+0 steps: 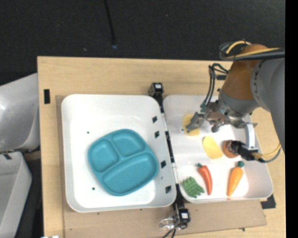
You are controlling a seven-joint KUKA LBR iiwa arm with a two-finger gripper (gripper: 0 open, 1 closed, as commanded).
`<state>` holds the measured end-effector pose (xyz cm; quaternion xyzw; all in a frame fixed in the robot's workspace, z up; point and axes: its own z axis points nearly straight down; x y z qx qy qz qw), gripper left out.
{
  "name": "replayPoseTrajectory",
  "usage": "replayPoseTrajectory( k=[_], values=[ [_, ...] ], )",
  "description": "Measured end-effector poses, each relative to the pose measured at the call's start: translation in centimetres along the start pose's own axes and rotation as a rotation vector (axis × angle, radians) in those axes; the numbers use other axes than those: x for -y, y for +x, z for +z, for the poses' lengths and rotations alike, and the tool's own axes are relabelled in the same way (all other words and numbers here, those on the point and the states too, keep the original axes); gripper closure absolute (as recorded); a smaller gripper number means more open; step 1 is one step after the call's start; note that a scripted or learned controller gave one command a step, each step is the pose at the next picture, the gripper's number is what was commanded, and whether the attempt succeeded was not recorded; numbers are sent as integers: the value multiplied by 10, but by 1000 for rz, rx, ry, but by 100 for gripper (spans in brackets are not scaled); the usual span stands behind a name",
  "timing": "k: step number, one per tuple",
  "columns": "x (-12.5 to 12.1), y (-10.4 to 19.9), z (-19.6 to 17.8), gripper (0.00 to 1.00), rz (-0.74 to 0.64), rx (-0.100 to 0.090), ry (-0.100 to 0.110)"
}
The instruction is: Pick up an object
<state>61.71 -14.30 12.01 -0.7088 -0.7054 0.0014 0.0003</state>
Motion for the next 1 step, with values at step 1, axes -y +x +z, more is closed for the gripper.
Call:
replayPoseTrajectory(
  k=[1],
  values=[
    [-1,-1,-14,100,3,0,-6]
  ],
)
